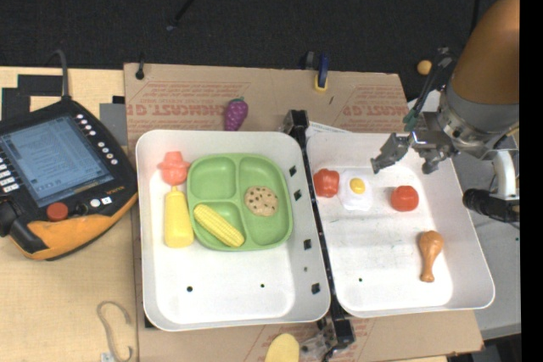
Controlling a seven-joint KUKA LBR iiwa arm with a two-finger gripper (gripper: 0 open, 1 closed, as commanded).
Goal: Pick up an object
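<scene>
My gripper hangs over the back of the right bin, its two dark fingers spread open with nothing between them. Just below it in that bin lies a red tomato. To the left of the tomato sit a fried egg and another red piece. A brown chicken drumstick lies nearer the front right. The grey arm with its orange band comes in from the right.
The left bin holds a green divided plate with corn and a cookie, a yellow bottle and a pink piece. Purple grapes lie behind it. A teach pendant rests at left.
</scene>
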